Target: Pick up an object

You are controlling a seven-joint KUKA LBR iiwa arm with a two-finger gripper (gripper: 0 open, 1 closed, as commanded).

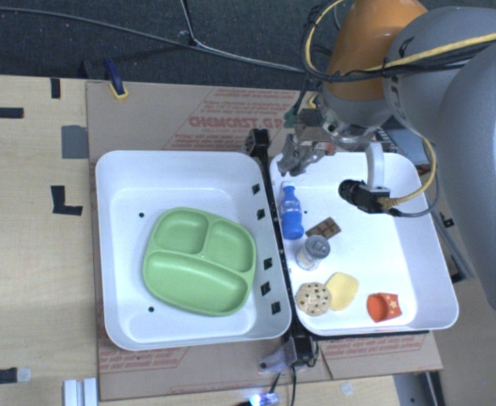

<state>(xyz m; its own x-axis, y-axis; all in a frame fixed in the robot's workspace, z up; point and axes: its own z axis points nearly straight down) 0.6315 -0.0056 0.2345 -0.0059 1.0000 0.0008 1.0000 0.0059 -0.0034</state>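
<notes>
Hand [299, 155] hangs at the far end of the right bin [417, 307], its grip state impossible to tell, with the blue bottle [291, 213] just below it and the brown block [322, 227], grey cap [316, 248], cookie [312, 298], yellow piece [343, 290] and red piece [383, 306] farther toward the near rim.

Red printed lettering runs across the cardboard sheet [223, 117] beneath the bins, above the left bin; it is too blurred to read. No other text is legible.
</notes>
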